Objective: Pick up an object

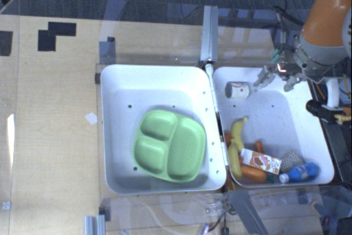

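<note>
My gripper [276, 80] hangs over the far part of the right bin [300, 113], open, with nothing between its fingers. A small white can [237, 89] lies on its side just left of the left fingertip, apart from it. Along the bin's near left side lies a yellow banana [236, 147]. Beside it are a small printed carton [262, 161], an orange carrot-like piece [253, 174] and a blue bottle [300, 172] with a white cap. The grey arm with its orange band [327, 11] comes in from the upper right.
The left bin [118, 118] holds a green divided plate [170, 145]. A metal rail [208, 36] runs between the bins at the back. Cables lie on the dark floor beyond the bench. A grey mesh item [292, 159] rests by the bottle.
</note>
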